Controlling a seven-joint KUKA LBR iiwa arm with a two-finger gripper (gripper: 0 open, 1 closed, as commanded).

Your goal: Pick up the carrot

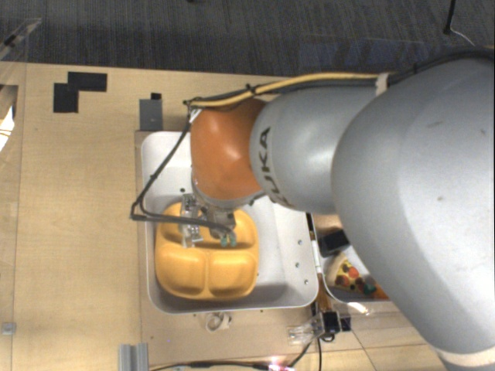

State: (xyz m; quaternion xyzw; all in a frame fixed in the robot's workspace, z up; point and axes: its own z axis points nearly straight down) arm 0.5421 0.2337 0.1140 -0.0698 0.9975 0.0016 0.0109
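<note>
My gripper (pixel 206 232) hangs low in the left bin (pixel 158 168), below the orange band of the wrist (pixel 224 157). It sits right over the top edge of a large, rounded yellow-orange object (pixel 205 270) lying in the near half of that bin. I cannot tell whether it touches the object. The wrist and gripper body hide what lies directly beneath them.
The big grey arm (pixel 387 184) covers most of the right side and most of the right bin (pixel 340 288), where a few small coloured items (pixel 357 280) peek out. A black cable (pixel 158 178) loops from the wrist over the left bin. Bare wooden bench (pixel 69 246) lies to the left.
</note>
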